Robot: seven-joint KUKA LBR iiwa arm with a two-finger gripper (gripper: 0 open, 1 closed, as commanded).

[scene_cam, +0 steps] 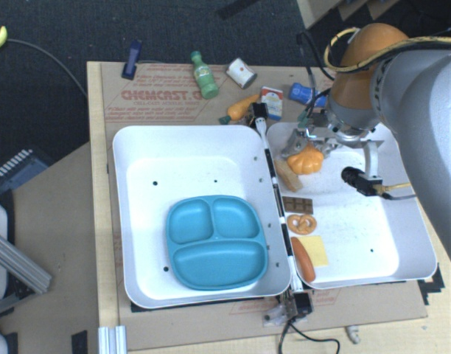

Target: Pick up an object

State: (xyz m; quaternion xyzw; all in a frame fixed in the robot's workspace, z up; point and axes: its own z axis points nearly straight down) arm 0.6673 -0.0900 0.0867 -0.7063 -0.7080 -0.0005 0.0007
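brown cardboard covers the bench under my two white bins. nearest, in the left bin, lies a blue tray with three compartments. in the right bin, along its left wall, sit a hot dog on a yellow square, then a pretzel, then a brown bar. farther up, my gripper is down just above an orange lump, touching or nearly so; i cannot tell its state. beyond the bins lie a green bottle, a white can and a blue marker.
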